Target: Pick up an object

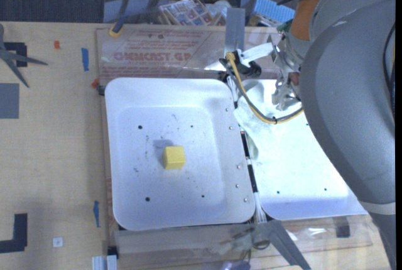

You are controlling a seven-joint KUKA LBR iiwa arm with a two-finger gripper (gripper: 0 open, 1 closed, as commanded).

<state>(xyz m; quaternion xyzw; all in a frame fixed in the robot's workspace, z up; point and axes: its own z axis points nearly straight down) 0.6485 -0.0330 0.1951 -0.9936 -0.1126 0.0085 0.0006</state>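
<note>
We see the yellow block (174, 157) lying near the middle of the left bin (125, 99), well left and nearer than our gripper (282, 96), which hangs over the right bin (301, 193); its grip state we cannot tell

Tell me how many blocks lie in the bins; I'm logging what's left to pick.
1. A yellow block lies near the middle of the left bin. The arm covers part of the right bin, so more could be hidden.

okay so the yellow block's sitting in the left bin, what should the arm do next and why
Probably swing left until the gripper is above the yellow block. The block lies alone in the left bin, while the gripper sits over the right bin, well away from it.
</note>
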